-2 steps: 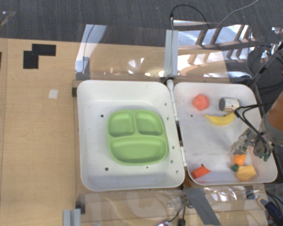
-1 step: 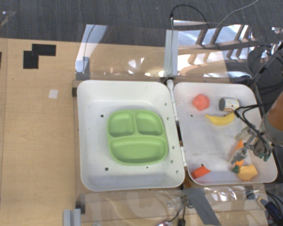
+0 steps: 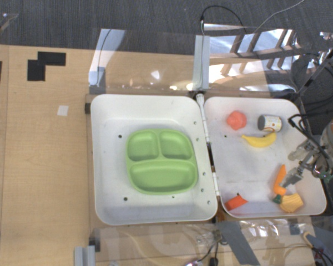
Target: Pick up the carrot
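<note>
We see the carrot (image 3: 279,179) lying in the right bin (image 3: 233,159), near its right wall, just above a yellow corn piece (image 3: 291,203). The gripper (image 3: 297,173) hovers just beside it, fingers apart and holding nothing. We judge it is approaching; next it must lower around the carrot, with little room by the wall.
</note>
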Action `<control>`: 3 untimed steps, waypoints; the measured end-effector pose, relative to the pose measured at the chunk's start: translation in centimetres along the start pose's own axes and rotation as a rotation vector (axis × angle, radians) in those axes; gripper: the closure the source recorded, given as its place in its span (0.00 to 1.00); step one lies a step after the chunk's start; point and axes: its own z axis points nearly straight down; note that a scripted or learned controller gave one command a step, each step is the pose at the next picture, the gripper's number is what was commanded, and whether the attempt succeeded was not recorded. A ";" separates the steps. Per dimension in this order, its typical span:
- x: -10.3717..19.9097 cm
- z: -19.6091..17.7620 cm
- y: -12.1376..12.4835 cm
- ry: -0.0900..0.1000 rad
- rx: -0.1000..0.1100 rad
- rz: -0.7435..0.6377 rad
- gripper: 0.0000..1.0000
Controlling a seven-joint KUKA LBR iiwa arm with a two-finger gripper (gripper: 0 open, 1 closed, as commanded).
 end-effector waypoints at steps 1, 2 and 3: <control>-0.9 7.8 0.6 -0.004 -0.001 -0.288 0.00; -1.1 6.5 0.8 -0.010 -0.003 -0.286 1.00; -4.4 1.2 4.2 0.001 -0.001 -0.430 1.00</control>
